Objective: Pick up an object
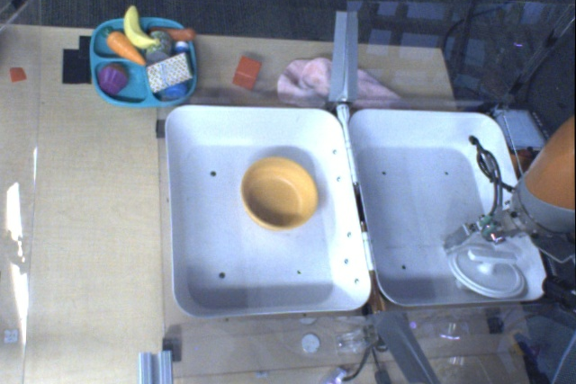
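two shallow white bins sit side by side on a pale wooden bench, seen from above at a slant. the left bin [193, 274] holds a yellow bowl [280, 192], upright near its centre, well apart from the walls. the right bin [405, 193] has a clear, pale round object [489, 271] lying in its near right corner; its see-through surface makes its exact shape hard to read. the gripper [481, 231] hangs just above that object's far edge, and the grey arm with its orange band [551, 171] is cut off by the right edge. behind the bins lie a blue divided tray [101, 92] of toy food, a small red block [247, 72] and a pink cloth [306, 81], partly hidden by a grey post [341, 58].
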You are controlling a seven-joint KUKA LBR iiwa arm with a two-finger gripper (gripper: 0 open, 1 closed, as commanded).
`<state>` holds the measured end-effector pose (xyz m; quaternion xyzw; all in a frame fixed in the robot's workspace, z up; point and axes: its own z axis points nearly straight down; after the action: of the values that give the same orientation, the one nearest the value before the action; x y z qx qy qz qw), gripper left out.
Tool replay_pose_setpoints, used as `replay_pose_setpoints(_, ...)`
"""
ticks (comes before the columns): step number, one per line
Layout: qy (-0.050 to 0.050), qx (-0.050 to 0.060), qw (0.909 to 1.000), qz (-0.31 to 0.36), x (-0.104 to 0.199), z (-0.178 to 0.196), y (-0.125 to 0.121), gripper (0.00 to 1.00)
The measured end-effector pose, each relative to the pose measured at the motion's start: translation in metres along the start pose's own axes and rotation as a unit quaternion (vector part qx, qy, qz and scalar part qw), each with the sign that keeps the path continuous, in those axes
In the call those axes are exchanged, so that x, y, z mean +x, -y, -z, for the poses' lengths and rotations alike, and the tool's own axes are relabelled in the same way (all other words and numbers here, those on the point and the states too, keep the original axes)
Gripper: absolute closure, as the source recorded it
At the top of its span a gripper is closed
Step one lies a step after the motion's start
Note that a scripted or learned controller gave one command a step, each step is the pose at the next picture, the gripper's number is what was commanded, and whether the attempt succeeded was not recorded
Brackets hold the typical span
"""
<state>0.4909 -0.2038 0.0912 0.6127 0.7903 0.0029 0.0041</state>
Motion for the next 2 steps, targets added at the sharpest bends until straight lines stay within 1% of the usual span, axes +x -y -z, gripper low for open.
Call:
replay_pose_setpoints(1, 0.001, 0.001, 0.9989, -0.047, -0.016, 0.033, -0.060, 0.00)
replay_pose_setpoints(2, 0.002, -0.002, 0.9989, -0.047, -0.002, -0.001, -0.003, 0.00)
